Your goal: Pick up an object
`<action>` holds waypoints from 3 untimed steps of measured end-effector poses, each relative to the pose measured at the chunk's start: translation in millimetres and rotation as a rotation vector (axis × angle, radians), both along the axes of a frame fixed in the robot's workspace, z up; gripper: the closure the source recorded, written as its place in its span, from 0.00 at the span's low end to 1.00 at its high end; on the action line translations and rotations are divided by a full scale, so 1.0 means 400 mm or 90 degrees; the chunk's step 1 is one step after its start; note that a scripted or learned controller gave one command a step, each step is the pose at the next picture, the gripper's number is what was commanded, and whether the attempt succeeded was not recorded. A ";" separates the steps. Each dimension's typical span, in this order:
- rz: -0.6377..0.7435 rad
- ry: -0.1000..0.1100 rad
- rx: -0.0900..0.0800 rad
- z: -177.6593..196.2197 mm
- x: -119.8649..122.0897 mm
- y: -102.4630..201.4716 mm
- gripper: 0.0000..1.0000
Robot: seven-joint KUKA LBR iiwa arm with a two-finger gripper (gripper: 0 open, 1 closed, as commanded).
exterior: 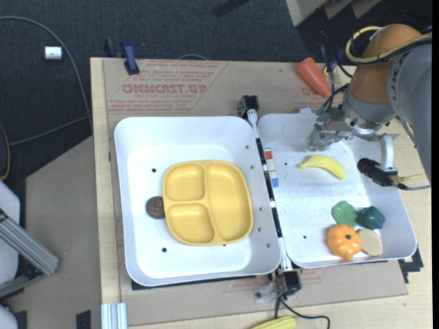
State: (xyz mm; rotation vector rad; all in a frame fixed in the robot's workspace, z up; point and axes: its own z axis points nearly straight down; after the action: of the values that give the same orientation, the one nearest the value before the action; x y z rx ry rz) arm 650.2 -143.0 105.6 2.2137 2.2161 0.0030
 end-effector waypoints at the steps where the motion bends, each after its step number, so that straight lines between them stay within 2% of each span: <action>1: 0.000 0.000 0.000 0.000 0.000 0.000 0.00; 2: -0.001 0.007 0.003 -0.053 -0.050 -0.039 0.00; 3: 0.000 0.003 0.002 -0.051 0.042 -0.014 0.00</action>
State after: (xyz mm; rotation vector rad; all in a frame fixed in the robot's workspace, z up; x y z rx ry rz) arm 667.1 -148.6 85.2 2.2175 2.2213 0.0016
